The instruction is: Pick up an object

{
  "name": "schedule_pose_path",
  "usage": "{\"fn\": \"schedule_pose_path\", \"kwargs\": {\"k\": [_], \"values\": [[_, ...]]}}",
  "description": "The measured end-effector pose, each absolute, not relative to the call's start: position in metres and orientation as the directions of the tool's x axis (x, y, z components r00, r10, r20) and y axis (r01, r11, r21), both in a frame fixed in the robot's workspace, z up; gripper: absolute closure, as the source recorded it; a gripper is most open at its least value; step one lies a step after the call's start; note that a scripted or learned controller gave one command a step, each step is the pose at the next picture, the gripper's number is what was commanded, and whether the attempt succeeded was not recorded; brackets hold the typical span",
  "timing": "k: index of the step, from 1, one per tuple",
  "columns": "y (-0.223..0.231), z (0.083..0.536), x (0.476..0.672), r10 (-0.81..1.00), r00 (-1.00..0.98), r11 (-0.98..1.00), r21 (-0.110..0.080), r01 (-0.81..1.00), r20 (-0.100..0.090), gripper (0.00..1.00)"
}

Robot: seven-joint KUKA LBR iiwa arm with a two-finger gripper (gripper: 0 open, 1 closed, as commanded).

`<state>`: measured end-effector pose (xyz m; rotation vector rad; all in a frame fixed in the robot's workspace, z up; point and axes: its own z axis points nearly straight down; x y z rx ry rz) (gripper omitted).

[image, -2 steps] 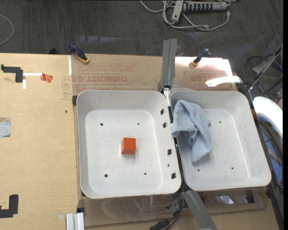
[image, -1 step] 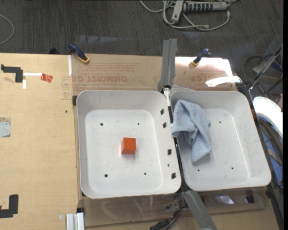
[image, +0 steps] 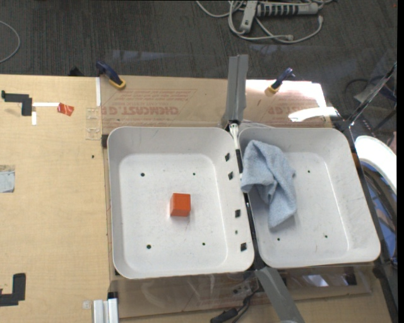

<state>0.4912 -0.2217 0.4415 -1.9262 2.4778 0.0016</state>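
At the near edge, at 6 o'clock, a grey metal bar [image: 279, 298] slants out from under the seam between the two bins. Just beyond it the left shallow white plastic bin [image: 114, 189] holds the small orange-red cube [image: 180, 205], which sits flat on the bin floor a little toward 7 o'clock of that bin's centre, well apart from every wall and touching nothing else.

The right shallow white plastic bin [image: 355, 189] lies just beside the left one, their rims meeting along the middle. In it a crumpled pale blue-grey cloth [image: 271, 182] lies bunched against the wall at 9 o'clock, one fold trailing toward 6 o'clock.

Whether the pincer is released or clenched cannot be told.

To 9 o'clock of the bins stretches the light wooden table [image: 44, 189], with a small red tag [image: 65, 109] near its far side. Behind the bins lies a brown cardboard sheet [image: 158, 107] with mirrored print, held by two blue clamps — one [image: 110, 74] at 11 o'clock, one [image: 279, 81] at 1 o'clock. Farthest off, at 12 o'clock, a pale power strip [image: 281, 9] and cables lie on the dark carpet floor [image: 158, 31].
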Motion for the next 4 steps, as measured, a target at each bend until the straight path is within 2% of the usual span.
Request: {"fn": "schedule_pose_path", "kwargs": {"k": [1, 2, 3, 4], "values": [[-0.222, 0.441, 0.479, -0.993, 0.116, -0.116, -0.001, -0.993, -0.004, 0.0], [-0.215, 0.441, 0.479, -0.856, 0.517, -0.517, -0.003, -0.856, -0.003, 0.0], [-0.213, 0.441, 0.479, -0.64, 0.769, -0.769, -0.004, -0.64, -0.001, 0.0], [-0.216, 0.44, 0.498, -0.76, 0.65, -0.65, -0.004, -0.76, -0.004, 0.0]]}}
